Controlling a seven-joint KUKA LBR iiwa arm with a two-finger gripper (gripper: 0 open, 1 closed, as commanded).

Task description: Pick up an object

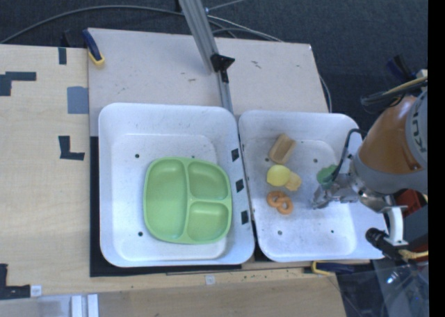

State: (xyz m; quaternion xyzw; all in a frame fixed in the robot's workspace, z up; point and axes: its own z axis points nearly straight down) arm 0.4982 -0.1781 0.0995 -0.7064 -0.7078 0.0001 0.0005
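Objects for picking lie in the right white bin [306, 242]: a tan block [281, 148], a yellow lump [279, 175], an orange ring-shaped piece [280, 202] and a green item [326, 174]. Left bin [111, 169]: green divided plate [188, 200]. My claw [321, 199] sits low just beside the green item; I cannot tell its spread.

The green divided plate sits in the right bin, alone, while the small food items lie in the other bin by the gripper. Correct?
Not quite. The camera view shows the green divided plate in the left bin, not the right. The rest holds: it is alone there, and the small food items lie in the right bin, by the gripper.
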